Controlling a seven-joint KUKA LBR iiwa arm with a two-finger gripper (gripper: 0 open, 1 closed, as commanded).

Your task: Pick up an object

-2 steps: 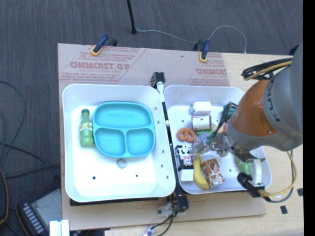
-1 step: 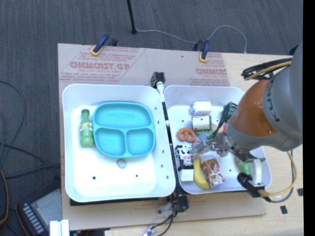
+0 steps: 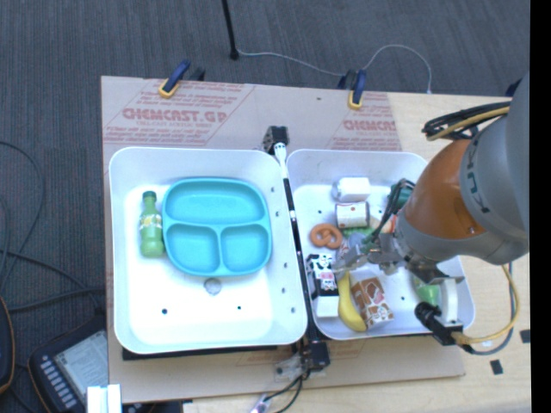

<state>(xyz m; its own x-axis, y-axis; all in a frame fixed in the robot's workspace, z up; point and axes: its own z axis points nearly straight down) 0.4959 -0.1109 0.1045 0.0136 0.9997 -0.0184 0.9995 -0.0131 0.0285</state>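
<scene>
Nearest us in the right bin point(image 3: 303, 231), a banana point(image 3: 348, 306) lies touching a brown snack packet point(image 3: 371, 300). We'd guess both are light, the banana soft, best pinched across its middle. Just behind, the gripper point(image 3: 360, 252) hangs by the pretzel point(image 3: 326, 236). Its tips blur together, so open or closed, we can't tell. The arm hides the bin's right side.

Dark grey ribbed carpet point(image 3: 77, 24) covers the floor from nine to one o'clock. A black stand pole point(image 3: 227, 15) rises at twelve. The pale wooden worktop point(image 3: 482, 385) carries printed cardboard point(image 3: 181, 114), held by two yellow-blue clamps point(image 3: 175, 77). Even light, soft shadows.
</scene>
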